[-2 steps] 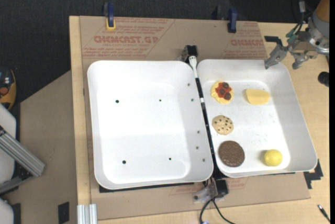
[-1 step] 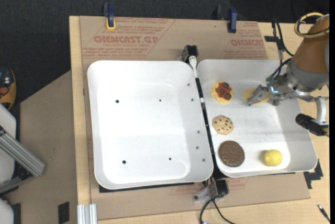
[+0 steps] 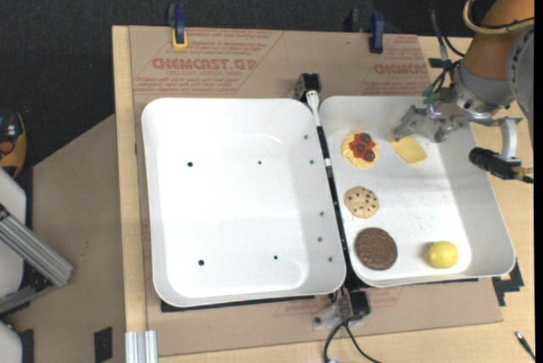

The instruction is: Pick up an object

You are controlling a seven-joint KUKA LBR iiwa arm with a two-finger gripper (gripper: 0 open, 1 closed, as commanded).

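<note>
End effector, finger state indiscernible, above the cheese slice near the right bin's far edge; lemon at its near edge.

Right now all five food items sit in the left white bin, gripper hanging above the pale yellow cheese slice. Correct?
Wrong bin. The camera view shows them in the right white bin, with the gripper above the pale yellow cheese slice as you said.
</note>
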